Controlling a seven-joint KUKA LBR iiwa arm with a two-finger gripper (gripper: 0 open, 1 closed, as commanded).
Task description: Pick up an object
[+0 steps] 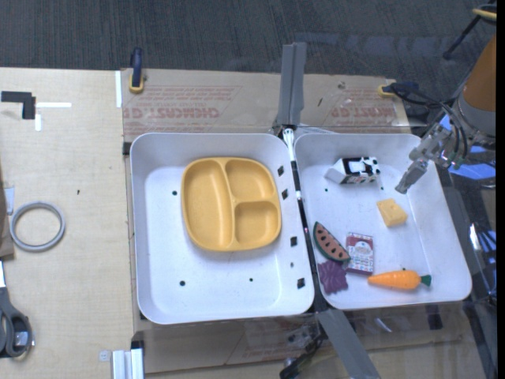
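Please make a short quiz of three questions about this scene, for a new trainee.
1. True or false: the yellow divided plate lies in the left bin.
2. Which item lies nearest the gripper? A) carrot B) cheese wedge C) watermelon slice
3. Fill in: the red card lies in the ____ bin.

Key: 1 true; 2 B; 3 right.
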